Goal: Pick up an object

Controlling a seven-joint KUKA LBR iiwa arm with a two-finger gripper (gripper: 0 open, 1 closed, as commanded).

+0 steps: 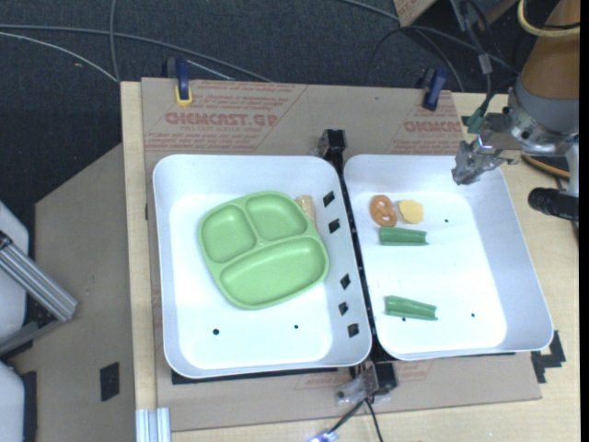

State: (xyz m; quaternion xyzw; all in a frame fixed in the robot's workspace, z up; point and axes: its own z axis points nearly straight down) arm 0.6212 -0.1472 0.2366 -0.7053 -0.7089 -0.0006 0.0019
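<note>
The small metal two-finger gripper (471,166) is poised over the far right corner of the right shallow white plastic bin (515,274), well apart from the pickable items: a ridged orange pretzel-like ring (383,211) touching a smooth yellow disc (411,212), and two flat green sticks (403,237) (409,308). Nothing is seen between its fingers; whether they are spread cannot be told

A glossy green three-compartment plate (264,249) is laid in the left white bin (184,274)

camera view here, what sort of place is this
Probably a robotics lab bench, not a kitchen: two white bins sit clamped on a protective-film sheet, cables trail over dark carpet, and toy food like a pretzel lies beneath the arm's pincer.
</note>
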